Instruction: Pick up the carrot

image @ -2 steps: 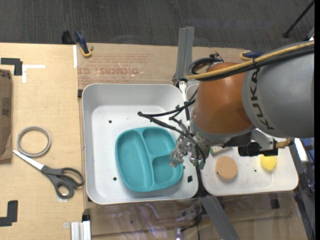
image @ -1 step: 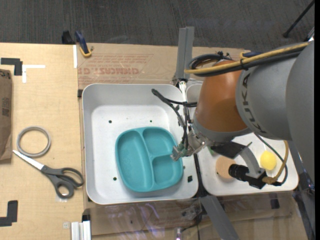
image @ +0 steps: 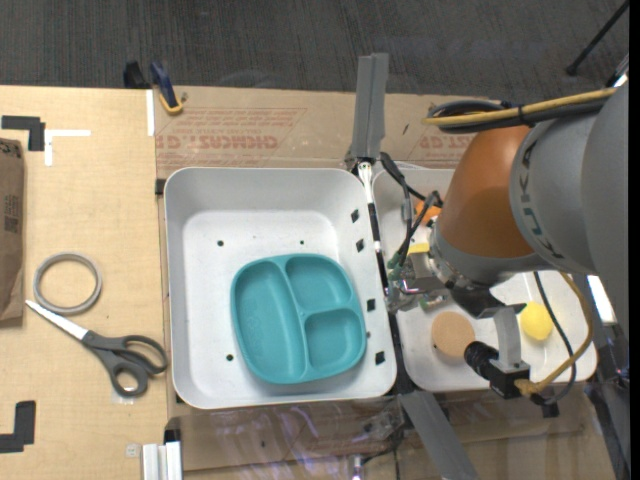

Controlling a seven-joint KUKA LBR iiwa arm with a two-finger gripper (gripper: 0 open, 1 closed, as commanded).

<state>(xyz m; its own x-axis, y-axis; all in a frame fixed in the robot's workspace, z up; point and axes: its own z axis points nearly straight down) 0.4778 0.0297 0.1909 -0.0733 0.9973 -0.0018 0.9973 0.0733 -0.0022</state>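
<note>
My arm (image: 520, 198), grey with an orange band, reaches in from the right and hangs low over the right bin (image: 420, 368). It covers most of that bin's floor. The gripper (image: 425, 290) points down at the bin's left side, close to the wall between the two bins, with wires around it. Just right of the gripper, a round tan item (image: 452, 334) lies on the bin floor. A yellow item (image: 536, 320) rests further right, partly behind a cable.
The left bin (image: 200, 218) holds a teal divided plate (image: 298, 316). Scissors (image: 105, 348) and a tape roll (image: 67, 281) lie on the bench to the left. A black clamp (image: 490, 360) sticks out under the arm.
</note>
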